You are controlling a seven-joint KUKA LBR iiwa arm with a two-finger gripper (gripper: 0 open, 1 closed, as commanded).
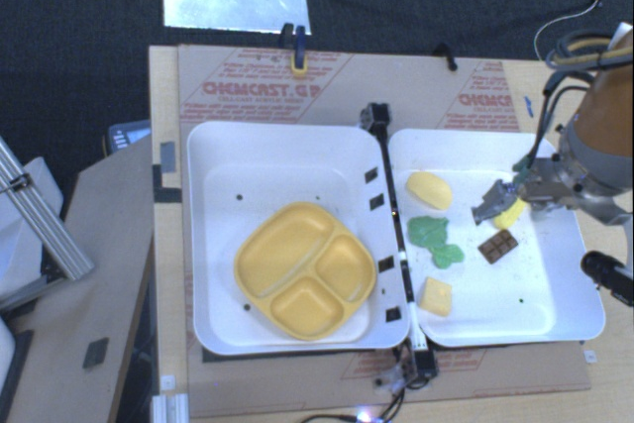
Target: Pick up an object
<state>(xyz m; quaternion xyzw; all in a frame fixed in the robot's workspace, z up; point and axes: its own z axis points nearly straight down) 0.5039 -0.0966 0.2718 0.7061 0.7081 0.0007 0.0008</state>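
Nearest, a pale yellow block [436,295] is seen: light, stiff, best pinched across its flat sides. Farther right, the tool [498,206] is closed on a yellow piece [511,214].

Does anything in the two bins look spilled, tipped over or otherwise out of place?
Nothing stands out. The yellow divided tray lies flat in the left bin, turned at an angle. In the right bin, small food pieces lie scattered, and the claw is over a yellow piece.
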